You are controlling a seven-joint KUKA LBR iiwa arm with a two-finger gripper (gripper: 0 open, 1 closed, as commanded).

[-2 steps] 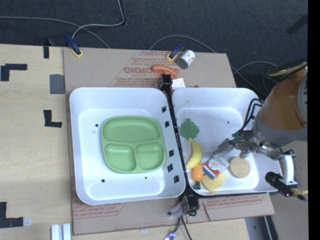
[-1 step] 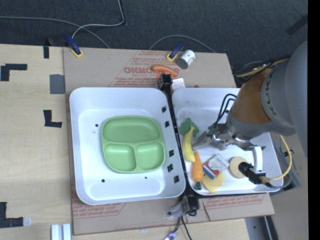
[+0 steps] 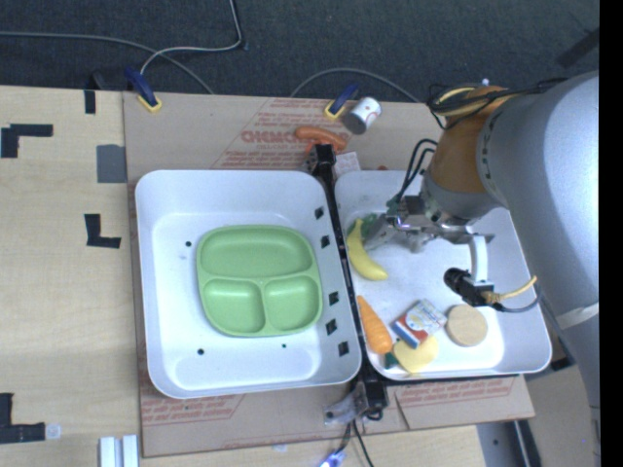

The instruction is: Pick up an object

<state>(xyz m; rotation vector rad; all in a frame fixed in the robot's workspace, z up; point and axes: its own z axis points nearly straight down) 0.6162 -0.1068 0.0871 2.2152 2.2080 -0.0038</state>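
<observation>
gripper [image 3: 382, 230]: low in the right bin [image 3: 521, 358], at its near-left part; finger state cannot be told. banana [image 3: 364, 257]: just beside and below the gripper, touching or nearly so. carrot [image 3: 375, 325]: further below. small carton [image 3: 418, 322], round biscuit [image 3: 467, 326], yellow piece [image 3: 416, 355]: below and to its right. green divided plate [image 3: 259, 280]: left bin [image 3: 156, 202], well left of gripper.

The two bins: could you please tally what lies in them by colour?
Green: 1, the divided plate in the left bin.
Yellow: 2, the banana and a yellow piece in the right bin.
Orange: 1, the carrot.
Tan: 1, the round disc.
Multicoloured: 1, the small box.
Total: 6.
</observation>
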